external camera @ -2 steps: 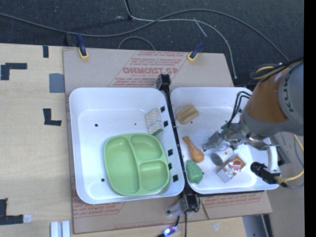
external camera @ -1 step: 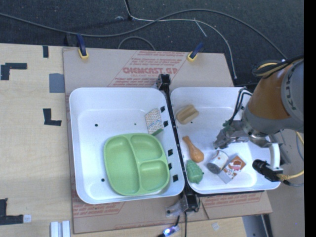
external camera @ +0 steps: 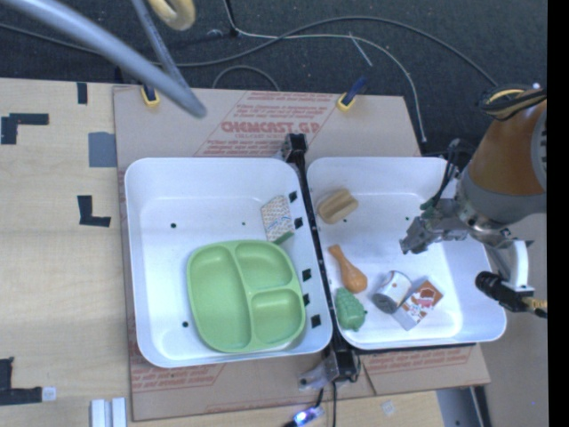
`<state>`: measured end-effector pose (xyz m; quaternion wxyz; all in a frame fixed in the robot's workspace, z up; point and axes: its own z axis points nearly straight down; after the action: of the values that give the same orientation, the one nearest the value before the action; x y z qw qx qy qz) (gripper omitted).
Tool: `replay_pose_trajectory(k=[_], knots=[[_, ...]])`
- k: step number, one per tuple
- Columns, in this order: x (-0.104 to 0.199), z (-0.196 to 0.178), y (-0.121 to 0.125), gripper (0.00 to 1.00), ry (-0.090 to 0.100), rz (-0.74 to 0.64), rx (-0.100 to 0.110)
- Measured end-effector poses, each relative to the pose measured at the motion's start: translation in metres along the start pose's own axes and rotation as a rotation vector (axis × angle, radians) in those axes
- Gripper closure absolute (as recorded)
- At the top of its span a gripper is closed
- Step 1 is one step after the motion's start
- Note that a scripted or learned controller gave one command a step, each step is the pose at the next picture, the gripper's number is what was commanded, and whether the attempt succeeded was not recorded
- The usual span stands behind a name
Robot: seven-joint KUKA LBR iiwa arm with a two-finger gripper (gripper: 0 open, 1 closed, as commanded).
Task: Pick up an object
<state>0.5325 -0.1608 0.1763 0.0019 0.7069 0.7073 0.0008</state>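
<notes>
Bench of pale wood, carrying black tape marks and a grey patch at left. Lying flat on it, a cardboard sheet with red print, pinned at the far edge by two yellow clamps. Sitting on the cardboard, two white bins side by side, left bin and right bin, touching along a black clip seam. Trailing over the dark floor beyond, cables.
</notes>
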Motion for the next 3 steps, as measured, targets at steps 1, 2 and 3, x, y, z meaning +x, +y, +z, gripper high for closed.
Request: replay_pose_trajectory(k=[1, 2, 3], knots=[[0.000, -0.040, 0.001, 1.00, 0.000, -0.001, 0.000], [0.044, -0.036, -0.005, 1.00, 0.003, -0.004, 0.006], [0.097, -0.031, -0.002, 1.00, 0.003, -0.006, 0.006]])
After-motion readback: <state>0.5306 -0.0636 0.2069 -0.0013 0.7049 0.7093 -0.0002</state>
